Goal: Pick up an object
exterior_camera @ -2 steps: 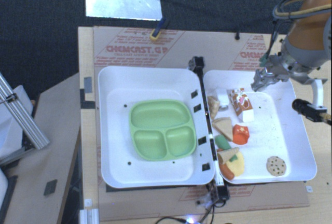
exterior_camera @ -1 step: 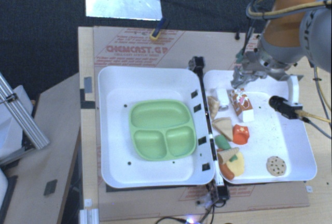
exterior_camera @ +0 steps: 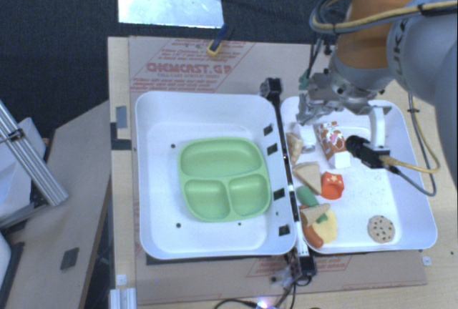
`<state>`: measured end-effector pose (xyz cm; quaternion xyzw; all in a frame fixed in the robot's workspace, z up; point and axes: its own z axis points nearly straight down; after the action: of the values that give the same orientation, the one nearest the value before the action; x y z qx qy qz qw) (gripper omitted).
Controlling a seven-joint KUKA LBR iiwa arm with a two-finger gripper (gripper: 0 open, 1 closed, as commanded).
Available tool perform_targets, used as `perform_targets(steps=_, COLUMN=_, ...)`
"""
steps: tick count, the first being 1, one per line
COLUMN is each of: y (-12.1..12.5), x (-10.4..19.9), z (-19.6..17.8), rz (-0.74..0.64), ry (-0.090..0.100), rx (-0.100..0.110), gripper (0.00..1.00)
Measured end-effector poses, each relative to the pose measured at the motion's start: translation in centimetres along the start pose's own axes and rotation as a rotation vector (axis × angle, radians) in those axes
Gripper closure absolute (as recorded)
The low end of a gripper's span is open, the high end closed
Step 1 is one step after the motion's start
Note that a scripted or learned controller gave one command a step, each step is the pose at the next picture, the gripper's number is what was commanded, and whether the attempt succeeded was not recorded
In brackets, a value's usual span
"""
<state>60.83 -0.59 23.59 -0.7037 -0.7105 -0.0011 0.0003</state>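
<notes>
My gripper (exterior_camera: 312, 113) hangs over the far left corner of the right bin (exterior_camera: 411, 189), under the orange band of the arm. Just below it lie a small white piece (exterior_camera: 308, 135) and a red-and-white carton (exterior_camera: 330, 139). Further toward the front of this bin are a tan bread wedge (exterior_camera: 308, 173), an orange-red cup (exterior_camera: 332, 185), a green piece (exterior_camera: 306, 195), a yellow toy food (exterior_camera: 321, 224) and a chocolate-chip cookie (exterior_camera: 381, 229). From above, the wrist hides how the gripper stands.
A green divided plate (exterior_camera: 222, 179) lies in the left bin (exterior_camera: 161, 157). A black clip strip (exterior_camera: 279, 157) runs along the wall between the bins. A black fitting with a yellow cable (exterior_camera: 401, 168) trails from the arm over the right bin.
</notes>
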Motion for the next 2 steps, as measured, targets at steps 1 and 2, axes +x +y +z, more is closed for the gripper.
perform_targets(steps=1, y=1.04, x=4.8, z=2.09, rz=0.0, ry=0.0, rx=0.001, gripper=1.0)
perform_targets(steps=2, y=0.96, x=5.03, z=2.12, rz=0.003, ry=-0.002, rx=0.0, gripper=1.0)
